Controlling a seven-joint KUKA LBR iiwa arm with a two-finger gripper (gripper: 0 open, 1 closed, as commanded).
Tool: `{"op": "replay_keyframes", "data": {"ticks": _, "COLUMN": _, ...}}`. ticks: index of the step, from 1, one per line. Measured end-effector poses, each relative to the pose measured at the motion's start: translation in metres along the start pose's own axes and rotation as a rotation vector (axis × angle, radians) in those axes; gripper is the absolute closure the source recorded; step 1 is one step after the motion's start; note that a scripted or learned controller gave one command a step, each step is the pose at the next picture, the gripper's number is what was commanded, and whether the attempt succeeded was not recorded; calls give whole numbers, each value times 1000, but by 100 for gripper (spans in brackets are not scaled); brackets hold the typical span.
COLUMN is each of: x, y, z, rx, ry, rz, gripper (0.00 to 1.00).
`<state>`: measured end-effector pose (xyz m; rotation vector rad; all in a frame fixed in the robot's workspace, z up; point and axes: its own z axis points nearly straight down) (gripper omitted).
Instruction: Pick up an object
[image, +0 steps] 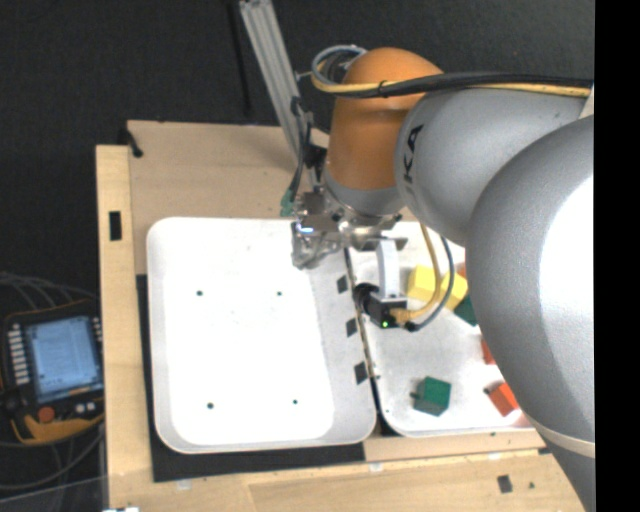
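- The pickable objects lie in the right-hand bin (400, 425): a green block (431, 395) near its front edge, a yellow piece (437, 287) half hidden behind the wrist, and an orange-red block (503, 400) at the arm's edge.
- A sliver of another green thing (466, 312) shows beside the yellow piece; too little shows to name it.
- The gripper (312, 240) hangs over the far right corner of the left-hand bin (240, 330), well apart from all of these, and nothing shows between its parts.
- Whether it is open or closed cannot be told: the orange band and wrist cover it from above.
- Judging by this, the arm (520, 200) stands beside the load, not over it, so no grasp looks under way.
- A teach pendant (55, 365) sits off the bench at the left.
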<state>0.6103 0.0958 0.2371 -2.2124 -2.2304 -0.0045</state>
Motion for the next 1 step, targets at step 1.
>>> {"op": "replay_keyframes", "data": {"ticks": 1, "x": -4, "y": 0, "z": 1, "rx": 2, "ry": -3, "rz": 4, "gripper": 0}}
